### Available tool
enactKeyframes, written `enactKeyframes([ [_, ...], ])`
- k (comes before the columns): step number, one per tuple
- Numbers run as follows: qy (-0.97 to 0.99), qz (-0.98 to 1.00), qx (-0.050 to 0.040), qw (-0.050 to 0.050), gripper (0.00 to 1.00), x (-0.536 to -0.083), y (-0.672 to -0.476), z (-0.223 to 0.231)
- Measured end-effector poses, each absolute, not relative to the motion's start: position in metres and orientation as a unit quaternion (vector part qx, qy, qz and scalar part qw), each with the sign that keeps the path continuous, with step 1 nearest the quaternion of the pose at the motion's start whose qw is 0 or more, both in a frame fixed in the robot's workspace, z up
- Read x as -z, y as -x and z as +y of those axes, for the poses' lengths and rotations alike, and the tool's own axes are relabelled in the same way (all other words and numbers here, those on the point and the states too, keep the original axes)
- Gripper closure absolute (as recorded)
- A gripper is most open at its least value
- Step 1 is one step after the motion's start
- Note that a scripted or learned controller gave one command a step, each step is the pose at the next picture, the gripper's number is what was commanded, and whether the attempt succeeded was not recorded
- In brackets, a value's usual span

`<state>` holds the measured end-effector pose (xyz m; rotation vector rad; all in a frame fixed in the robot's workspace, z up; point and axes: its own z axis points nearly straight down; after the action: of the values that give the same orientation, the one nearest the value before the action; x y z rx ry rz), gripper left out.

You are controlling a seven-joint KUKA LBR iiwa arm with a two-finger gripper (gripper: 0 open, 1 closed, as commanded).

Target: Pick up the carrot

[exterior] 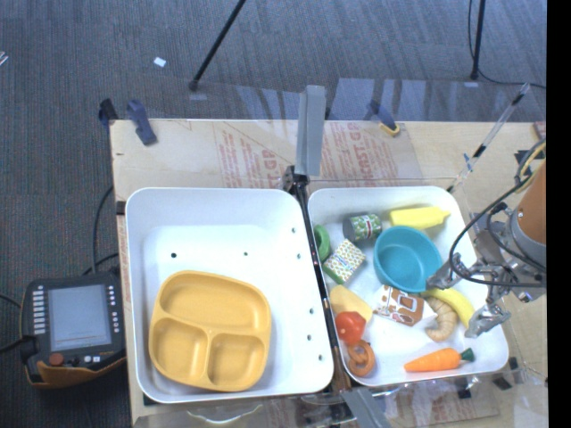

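Observation:
The orange carrot [434,360] with its green top lies along the front wall of the right bin [384,194], tip pointing left. My gripper [464,300] hangs over the bin's right side, just above and behind the carrot. Its fingers are spread open around a yellow banana [457,302], one fingertip [484,322] near the bin's right wall. Nothing is held between them. The carrot lies apart from the fingers, a short way in front of them.
Crowding the right bin are a blue bowl [408,257], yellow block [417,217], green can [362,227], small cartons [399,304], tan peanut-shaped piece [439,323], red tomato [351,326] and pretzel [361,357]. A yellow divided plate [210,330] lies in the left bin [214,212].

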<state>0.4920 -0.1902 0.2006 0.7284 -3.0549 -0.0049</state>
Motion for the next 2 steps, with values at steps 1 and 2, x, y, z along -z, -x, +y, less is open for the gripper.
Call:
enactKeyframes([
  [1, -0.486, -0.874, 0.0033, 0.001, 0.00, -0.125, -0.490, -0.205],
  [2, -0.667, -0.745, 0.0002, -0.005, 0.00, -0.088, -0.480, -0.205],
])
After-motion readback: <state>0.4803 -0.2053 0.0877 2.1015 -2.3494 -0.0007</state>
